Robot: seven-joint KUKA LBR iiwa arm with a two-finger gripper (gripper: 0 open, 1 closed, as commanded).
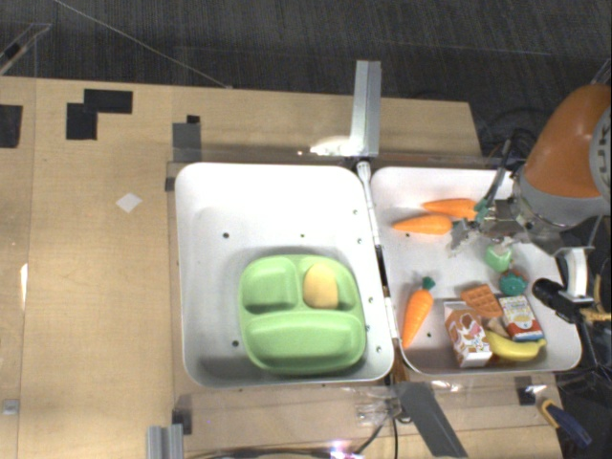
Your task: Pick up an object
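Observation:
My gripper (471, 226) hangs in the upper part of the right bin (382, 256), at the right ends of two orange carrots lying side by side: one (448, 206) further back and one (422, 224) nearer. It is too small and dark to tell whether it touches either. A third carrot (414, 315) with a green top lies at the bin's left wall. The grey arm with its orange band (566, 157) reaches in from the right and covers the bin's right rim.
A small light green piece (498, 254), a teal piece (513, 283), a waffle (481, 302), two small cartons (467, 337) (519, 317) and a banana (513, 348) crowd the right bin's front. The left bin (206, 256) holds a green divided plate (287, 338) with a yellow fruit (321, 286).

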